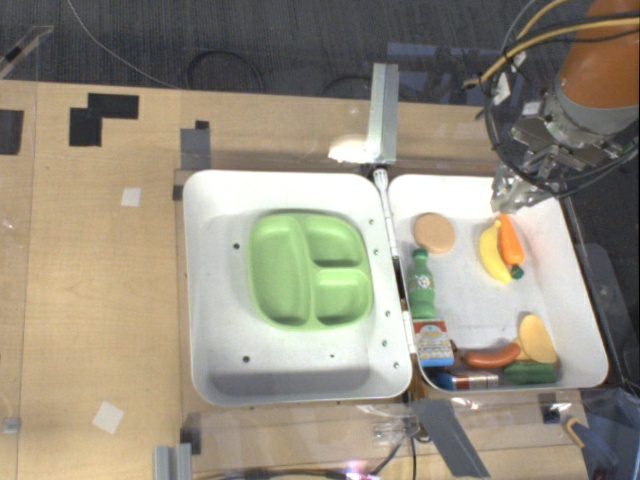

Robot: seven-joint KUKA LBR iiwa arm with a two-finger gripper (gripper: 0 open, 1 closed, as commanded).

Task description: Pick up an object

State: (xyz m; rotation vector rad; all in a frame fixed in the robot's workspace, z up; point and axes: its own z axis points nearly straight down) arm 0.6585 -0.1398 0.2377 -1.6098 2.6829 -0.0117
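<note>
My gripper [509, 194] hangs over the far right part of the right bin [570, 268], just beyond the top ends of an orange carrot [511, 244] and a yellow banana [490, 255], which lie side by side. Nothing shows in its grasp. A round tan bun [434, 232] lies to the left of them. A green bottle [422, 282] lies along the bin's left wall, with a small red and white box [433, 344] below it. At the near edge sit a red sausage [489, 355], a green vegetable [530, 373] and a yellow-orange piece [538, 338].
The left bin [210, 268] holds a green divided plate [308, 270]. A metal post [383, 113] stands behind the divider between the bins. Cables [520, 38] loop around the arm's wrist at the upper right.
</note>
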